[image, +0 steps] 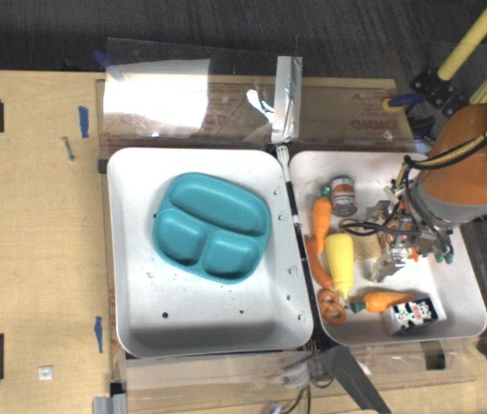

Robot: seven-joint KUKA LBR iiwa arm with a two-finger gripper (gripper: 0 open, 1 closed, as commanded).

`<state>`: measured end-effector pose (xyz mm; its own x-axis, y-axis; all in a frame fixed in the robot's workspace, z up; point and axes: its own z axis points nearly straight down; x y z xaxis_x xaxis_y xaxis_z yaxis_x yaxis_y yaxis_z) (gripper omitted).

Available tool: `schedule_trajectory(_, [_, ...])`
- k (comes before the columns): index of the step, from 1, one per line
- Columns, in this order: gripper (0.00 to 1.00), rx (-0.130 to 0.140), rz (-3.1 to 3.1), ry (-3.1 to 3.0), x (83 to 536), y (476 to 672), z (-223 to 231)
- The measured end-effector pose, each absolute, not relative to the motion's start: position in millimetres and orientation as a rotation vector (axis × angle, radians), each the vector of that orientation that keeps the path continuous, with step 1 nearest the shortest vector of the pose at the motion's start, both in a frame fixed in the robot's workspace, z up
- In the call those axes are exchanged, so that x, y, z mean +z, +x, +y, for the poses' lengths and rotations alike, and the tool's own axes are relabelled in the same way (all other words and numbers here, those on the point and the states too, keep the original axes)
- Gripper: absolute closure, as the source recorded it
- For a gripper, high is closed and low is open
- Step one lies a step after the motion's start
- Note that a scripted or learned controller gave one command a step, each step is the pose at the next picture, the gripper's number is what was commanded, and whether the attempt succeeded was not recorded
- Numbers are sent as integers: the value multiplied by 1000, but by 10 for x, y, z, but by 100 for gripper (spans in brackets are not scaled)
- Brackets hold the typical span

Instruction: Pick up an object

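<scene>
The right bin [471, 304] holds several small items. A small can [342, 197] stands near its back, with an orange carrot [321, 215] beside it. A yellow bottle-shaped piece [340, 262] lies along the bin's left side, and a brown pretzel [331, 305] sits at the front left. A second carrot [381, 301] and a white and black carton [413, 313] lie at the front. My gripper [392, 253] hangs low over the middle of this bin, just right of the yellow piece and above the front carrot. Cables and its own body hide its tips.
The left bin [131, 257] carries a teal divided plate [212, 226]. The arm's orange band [471, 162] covers the right bin's back right corner. A taped clear sheet [191, 102] stands behind the bins. Wooden bench [28, 257] extends to the left.
</scene>
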<state>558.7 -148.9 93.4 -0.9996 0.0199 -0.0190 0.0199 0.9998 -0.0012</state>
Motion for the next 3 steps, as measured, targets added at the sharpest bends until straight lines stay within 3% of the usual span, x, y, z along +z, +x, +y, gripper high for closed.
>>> schedule_trajectory(1, [100,-9,3102,29,1083,5648,-1487])
schedule_trajectory(2, [0,-8,3104,29,1071,5641,-1483])
schedule_trajectory(3, [0,1,3112,181,950,5738,-1589])
